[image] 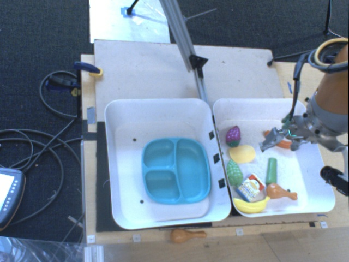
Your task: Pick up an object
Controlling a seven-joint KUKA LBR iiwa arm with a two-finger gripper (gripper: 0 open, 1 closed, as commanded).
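Observation:
The right bin [311, 198] holds several toy foods: a purple grape bunch [233, 136], a yellow lemon-like piece [242, 154], a green textured fruit [234, 173], a small printed carton [251, 189], a banana [252, 204], a green cucumber [271, 170], an orange-brown drumstick [280, 191] and an orange carrot [280, 142]. My gripper [274, 138] hangs over the upper middle of this bin, right at the carrot, its grey fingers pointing left. The carrot is partly hidden by the fingers.
The left bin [122, 146] holds a teal sectioned plate [176, 170]. A metal pole [182, 31] slants down to the seam between the bins. An orange-brown toy [187, 234] lies on the bench in front of the bins. Cables lie on the floor at left.

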